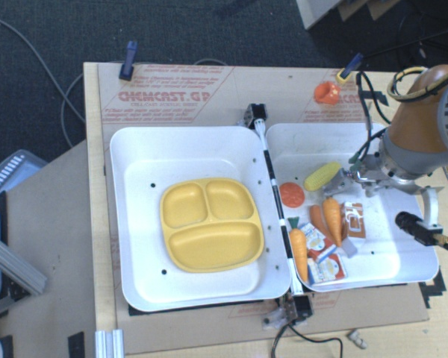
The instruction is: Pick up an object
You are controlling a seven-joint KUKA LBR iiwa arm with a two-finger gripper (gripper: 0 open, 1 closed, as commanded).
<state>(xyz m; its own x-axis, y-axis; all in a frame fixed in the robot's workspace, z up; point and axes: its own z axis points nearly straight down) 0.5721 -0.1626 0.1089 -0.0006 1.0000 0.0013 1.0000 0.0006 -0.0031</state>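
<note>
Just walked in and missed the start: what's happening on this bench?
A robot arm reaches into the right bin, its gripper low among toy food: a corn cob, a tomato, carrots. Nothing is visibly lifted. The left bin holds a yellow divided plate.

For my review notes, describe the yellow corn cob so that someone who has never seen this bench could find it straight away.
Start at the right bin, the one that holds the heap of toy food. The corn cob lies near the top of that heap, above the carrots and to the upper right of the flat red tomato slice. It is the only pale yellow piece there, a short oblong lying at a slant.
</note>
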